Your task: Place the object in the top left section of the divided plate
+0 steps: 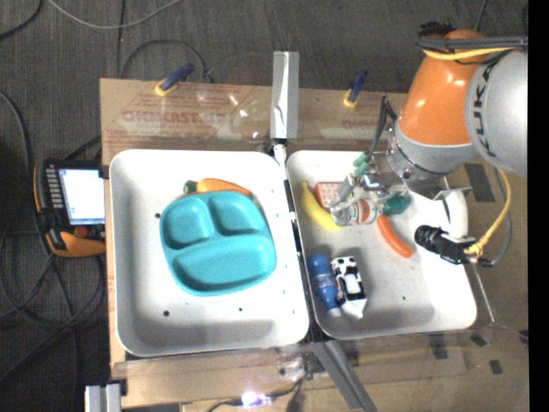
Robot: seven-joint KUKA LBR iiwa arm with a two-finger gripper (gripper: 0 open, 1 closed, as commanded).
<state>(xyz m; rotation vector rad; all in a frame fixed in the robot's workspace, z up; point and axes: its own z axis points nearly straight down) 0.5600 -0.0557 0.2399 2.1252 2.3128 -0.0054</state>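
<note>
A teal divided plate (219, 240) lies in the left bin (137, 316), its three sections bare. My gripper (358, 202) hangs low over the back of the right bin (429, 316), well to the right of the plate. A small red and white object (369, 213) sits directly beneath it, partly hidden by the gripper. A yellow banana (312, 209) and a red object (327, 194) lie just left of the gripper. An orange carrot (395, 238) lies just to its right.
An orange object (225, 184) peeks out from behind the plate's far edge. A blue bottle (322, 282) and a black and white carton (349, 287) lie at the right bin's front left. The wall between the bins (293, 247) stands between gripper and plate.
</note>
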